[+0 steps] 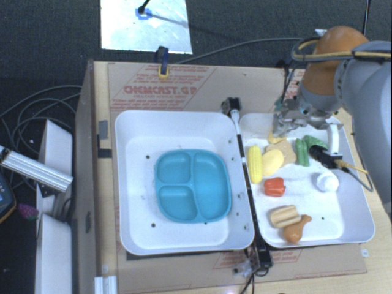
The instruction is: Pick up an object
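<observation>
My gripper (280,127) hangs low over the back left part of the right bin (358,216). Just under it lies a small yellow wedge (274,139), and I cannot see contact between the two. In front of the wedge are a tan slice (288,152) and a pale yellow lemon-shaped piece (272,161). A corn cob (254,163) lies along the bin's left wall. Green vegetable pieces (303,149) sit to the right of the gripper. A red pepper (274,187), a white rounded piece (325,181), a bread roll (283,214) and a brown drumstick (296,228) lie nearer the front.
The left bin (138,164) holds a blue divided plate (192,185). A black divider with clips (242,164) runs between the bins. The grey arm (361,97) reaches in from the right above the right bin's back corner. Cables and cardboard surround the bins.
</observation>
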Action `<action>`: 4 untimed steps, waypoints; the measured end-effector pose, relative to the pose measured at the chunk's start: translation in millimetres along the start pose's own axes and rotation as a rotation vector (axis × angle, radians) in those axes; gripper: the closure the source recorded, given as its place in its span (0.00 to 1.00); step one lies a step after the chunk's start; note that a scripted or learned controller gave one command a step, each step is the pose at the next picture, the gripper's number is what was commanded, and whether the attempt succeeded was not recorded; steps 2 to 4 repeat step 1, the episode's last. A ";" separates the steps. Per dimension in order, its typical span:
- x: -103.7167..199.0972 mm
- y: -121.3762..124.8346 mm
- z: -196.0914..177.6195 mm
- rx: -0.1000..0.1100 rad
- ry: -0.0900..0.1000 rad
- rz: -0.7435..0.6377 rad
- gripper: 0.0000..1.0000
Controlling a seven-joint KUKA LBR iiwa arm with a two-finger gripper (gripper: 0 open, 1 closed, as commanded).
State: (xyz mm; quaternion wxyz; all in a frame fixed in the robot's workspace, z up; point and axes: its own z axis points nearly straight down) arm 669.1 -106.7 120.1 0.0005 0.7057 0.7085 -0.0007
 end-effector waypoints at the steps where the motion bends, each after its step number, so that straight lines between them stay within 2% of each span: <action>1: -0.1 -0.1 0.2 0.001 0.000 0.000 0.00; 4: -0.1 -0.1 0.2 0.001 0.000 0.000 0.00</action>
